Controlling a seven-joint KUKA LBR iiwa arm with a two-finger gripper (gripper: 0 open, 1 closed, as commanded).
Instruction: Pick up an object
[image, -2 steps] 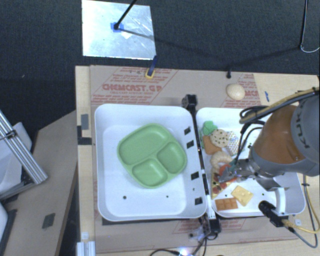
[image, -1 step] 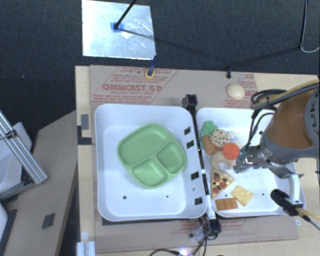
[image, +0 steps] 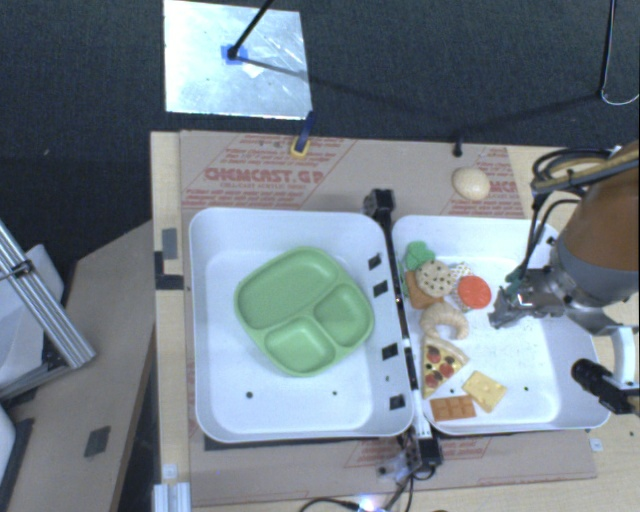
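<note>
The right bin (image: 520, 400) holds several toy foods along its left side: a green broccoli (image: 417, 254), a cookie (image: 433, 282), a red tomato slice (image: 474, 291), a croissant (image: 446, 320), a pizza slice (image: 441, 361), a yellow cheese piece (image: 485, 389) and a brown cracker (image: 452, 407). My gripper (image: 510, 308) hangs over the middle of the right bin, just right of the tomato slice and the croissant. Nothing shows between its fingertips.
The left bin (image: 215, 400) carries a green divided plate (image: 303, 310). A beige ball (image: 471, 183) lies on the cardboard behind the right bin. A black divider (image: 394, 300) runs between the bins. The right half of the right bin is bare white floor.
</note>
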